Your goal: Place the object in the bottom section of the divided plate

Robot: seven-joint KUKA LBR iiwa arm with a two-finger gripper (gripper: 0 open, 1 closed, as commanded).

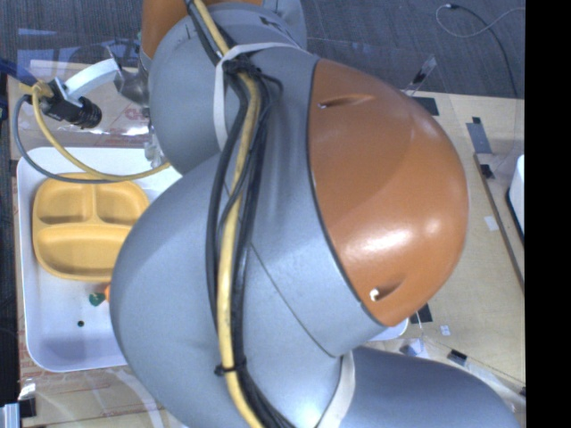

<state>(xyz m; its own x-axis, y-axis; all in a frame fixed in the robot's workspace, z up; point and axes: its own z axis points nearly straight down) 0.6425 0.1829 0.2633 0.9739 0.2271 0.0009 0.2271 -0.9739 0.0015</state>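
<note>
A yellow divided plate [80, 226] lies in the left white bin [53, 337], its right part hidden behind the arm. Just below the plate, at the arm's edge, a small green and orange object [96, 297] rests on the bin floor, partly covered. The grey arm with its large orange cap [384, 185] covers most of the view. Its wrist end points to the upper left, where the gripper's metal parts [132, 78] hang over the far rim of the left bin, well above the plate.
A black connector [70, 108] on a yellow cable [53, 154] loops over the far rim of the left bin. A dark speck [80, 323] lies on the bin floor. The wooden bench [486, 266] runs along the right.
</note>
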